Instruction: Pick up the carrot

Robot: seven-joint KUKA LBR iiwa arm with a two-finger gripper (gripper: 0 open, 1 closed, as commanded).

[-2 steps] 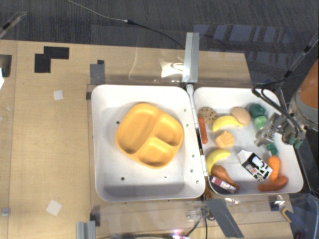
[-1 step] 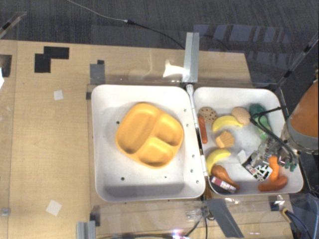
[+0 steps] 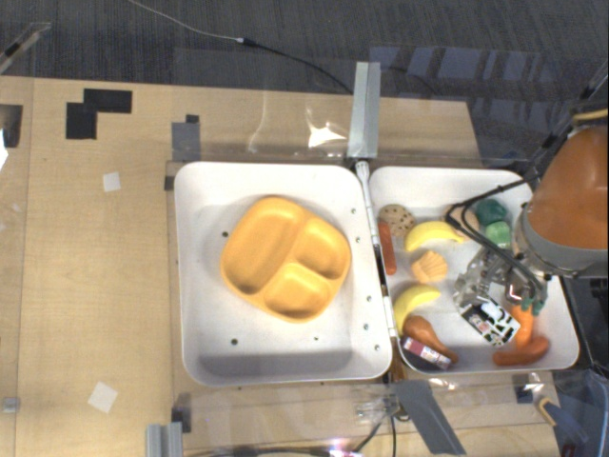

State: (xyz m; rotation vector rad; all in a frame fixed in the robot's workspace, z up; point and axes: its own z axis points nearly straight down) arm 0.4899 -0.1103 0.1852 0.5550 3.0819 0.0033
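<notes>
Camera view, looking down at a slant: the carrot sits in the right bin, close to that bin's right wall and toward its near edge, its orange body partly covered by the gripper's hardware so that a short stretch of it shows. The gripper hangs directly over this spot, a cluster of metal and black parts with a white labelled block at its lower end; whether its fingers are spread or closed cannot be told from here, and nothing can be seen clearly between them. Just below the carrot lies a reddish-orange sausage, near the bin's near right corner. To the left of the gripper are a pale orange ridged piece and two bananas, one above it and one below it. A brown drumstick lies at the near left of this bin, a speckled cookie and a thin red stick near its left wall, and a green item toward the far side. The arm, with its orange band, comes in from the right. The left bin holds a yellow divided plate near its middle
</notes>
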